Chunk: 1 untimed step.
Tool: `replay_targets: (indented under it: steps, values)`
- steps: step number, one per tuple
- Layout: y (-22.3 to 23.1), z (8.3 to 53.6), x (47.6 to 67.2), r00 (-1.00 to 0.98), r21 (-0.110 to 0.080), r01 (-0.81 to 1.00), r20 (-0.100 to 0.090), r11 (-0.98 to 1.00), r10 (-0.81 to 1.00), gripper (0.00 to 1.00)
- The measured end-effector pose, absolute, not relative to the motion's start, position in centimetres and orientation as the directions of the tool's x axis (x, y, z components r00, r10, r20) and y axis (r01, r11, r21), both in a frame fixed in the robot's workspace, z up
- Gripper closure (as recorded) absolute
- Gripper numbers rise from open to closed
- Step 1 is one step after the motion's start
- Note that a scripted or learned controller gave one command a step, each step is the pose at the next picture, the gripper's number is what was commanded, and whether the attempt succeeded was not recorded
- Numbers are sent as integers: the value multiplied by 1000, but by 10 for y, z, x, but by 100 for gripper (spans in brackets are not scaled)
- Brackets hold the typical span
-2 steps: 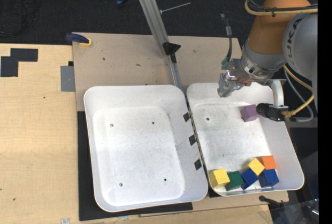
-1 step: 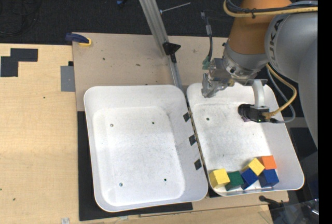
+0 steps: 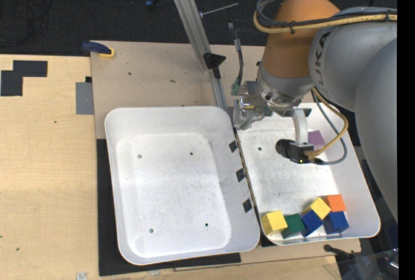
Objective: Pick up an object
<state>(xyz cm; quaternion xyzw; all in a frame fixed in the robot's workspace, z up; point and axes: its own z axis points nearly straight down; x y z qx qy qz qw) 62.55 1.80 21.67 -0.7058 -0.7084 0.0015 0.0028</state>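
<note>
Camera view
Jaws: they hang at the end of the arm (image 3: 350, 58), over the far corner of the right bin (image 3: 279, 185), just beside the rim it shares with the left bin (image 3: 168, 188); I cannot tell how far open they are, and nothing shows between them.
Nearest block: a purple block (image 3: 316, 138) lies on the bin floor to the view's right of the jaws, a little nearer the camera, apart from them.
Block cluster: six blocks sit well apart from the jaws, down at the near rim of the right bin and toward the view's right.
Cluster order: a yellow block (image 3: 273, 220) is closest to the jaws' side, touching a green block (image 3: 293, 225); then a blue block (image 3: 311, 223) with a second yellow block (image 3: 320, 207) just behind it; then an orange block (image 3: 335, 201) above a second blue block (image 3: 336, 223).
Looks: all are small cubes in plain solid colours, packed close and turned at varied angles.
Hidden: the purple block's left side is covered by robot parts, so its full shape is unclear.
Hard to make out: the jaws' tips merge with grey metal and the bin rim; which cluster blocks lean on one another cannot be told.
Worktop: pale wood (image 3: 39, 155) carries both bins.
</note>
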Motion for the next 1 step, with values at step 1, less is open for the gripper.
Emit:
replay_targets:
  steps: [1]
  values:
    - [66,212,607,-4,-6,1000,2,4,1000,100]
